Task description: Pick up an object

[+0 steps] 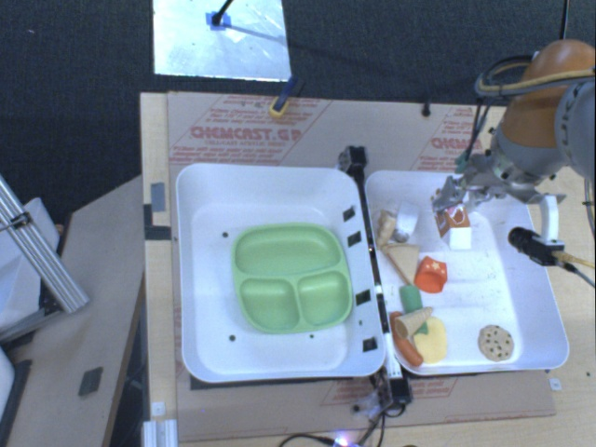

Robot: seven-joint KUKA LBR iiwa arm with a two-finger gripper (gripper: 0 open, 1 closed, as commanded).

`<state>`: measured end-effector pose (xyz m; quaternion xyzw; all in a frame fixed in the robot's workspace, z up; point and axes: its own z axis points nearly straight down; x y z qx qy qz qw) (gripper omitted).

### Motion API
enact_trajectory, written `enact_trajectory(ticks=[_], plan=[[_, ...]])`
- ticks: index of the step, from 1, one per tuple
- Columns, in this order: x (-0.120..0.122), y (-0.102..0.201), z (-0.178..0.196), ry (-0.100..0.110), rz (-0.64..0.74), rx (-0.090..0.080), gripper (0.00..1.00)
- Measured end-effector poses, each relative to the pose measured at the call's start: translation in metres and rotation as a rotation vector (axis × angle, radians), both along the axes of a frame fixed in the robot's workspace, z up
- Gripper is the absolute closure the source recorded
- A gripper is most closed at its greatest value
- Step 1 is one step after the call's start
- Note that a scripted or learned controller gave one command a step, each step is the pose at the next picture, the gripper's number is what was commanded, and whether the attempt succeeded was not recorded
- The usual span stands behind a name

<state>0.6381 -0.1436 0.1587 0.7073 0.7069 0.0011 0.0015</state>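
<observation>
The end effector is hanging over the back of the right bin, directly above a small carton; whether it is pinching the carton, I cannot tell, since the view is blurred there. Just in front of the carton a red block is lying, loose. Farther forward a cookie is resting near the bin's front corner.
</observation>
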Motion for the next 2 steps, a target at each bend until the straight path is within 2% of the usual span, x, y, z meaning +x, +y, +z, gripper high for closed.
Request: enact_trajectory(ticks=[1, 2], plan=[[0.008, 0.004, 0.047, -0.003, 0.006, -0.001, 1.0], [0.009, 0.004, 0.067, 0.0, 0.006, 0.0, 1.0]])
